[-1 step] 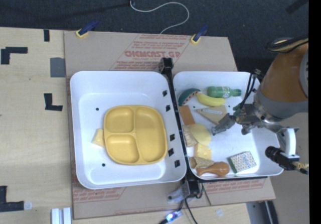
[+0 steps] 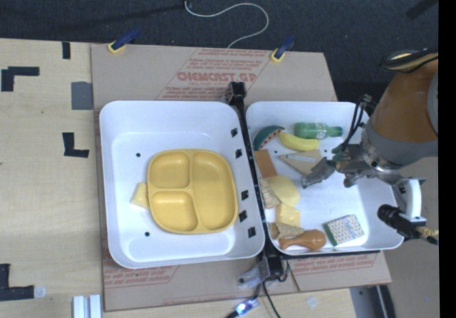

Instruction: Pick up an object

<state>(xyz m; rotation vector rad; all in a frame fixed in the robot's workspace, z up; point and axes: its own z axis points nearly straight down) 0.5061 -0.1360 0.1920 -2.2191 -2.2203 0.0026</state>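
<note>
The arm reaches from the right over the right bin [image 2: 370,199]. Its gripper [image 2: 318,174] points left near the banana [image 2: 299,141]; whether it is spread I cannot tell.

Two white bins are seen, the left bin [image 2: 117,167] and the right bin [image 2: 370,220]. A yellow compartment plate [image 2: 192,190] is seen in the left one. In the right one are seen a green bottle [image 2: 318,130], a yellow banana [image 2: 302,142], a pale yellow lump [image 2: 283,188], a brown drumstick [image 2: 303,240] and a card [image 2: 343,229] patterned in green and white checks. The tan cardboard [image 2: 214,78] is printed with red lettering. The arm [image 2: 406,113] is coloured orange and grey.
</note>
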